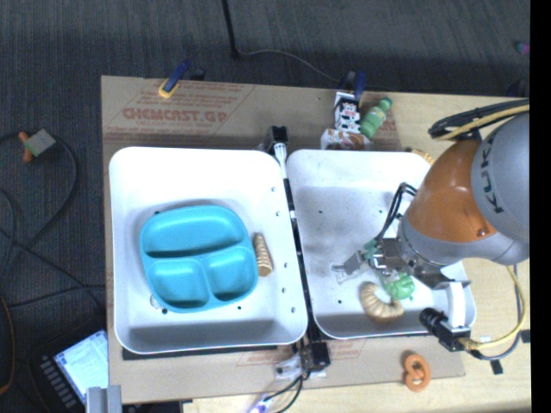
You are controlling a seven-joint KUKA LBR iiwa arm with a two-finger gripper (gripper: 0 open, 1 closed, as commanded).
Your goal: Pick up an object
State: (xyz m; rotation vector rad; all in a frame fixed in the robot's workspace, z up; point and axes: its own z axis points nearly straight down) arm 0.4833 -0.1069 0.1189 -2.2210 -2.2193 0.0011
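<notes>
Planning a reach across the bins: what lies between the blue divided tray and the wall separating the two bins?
In the camera view, a small tan ridged piece lies against the blue divided tray's right edge; beyond it, bare white floor of the left bin reaches the wall.

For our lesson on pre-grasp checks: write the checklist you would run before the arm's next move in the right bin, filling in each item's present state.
1. End effector is over the right bin: ok.
2. A target lies close by, the tan curved piece and the green object: ok.
3. Something is already gripped: cannot tell.
4. Targets stand apart from each other: not ok, they look to be touching.
5. Clearance to the bin's near wall: cannot tell; the objects lie close to it.
6. Left bin's blue tray is out of the path: ok.
</notes>
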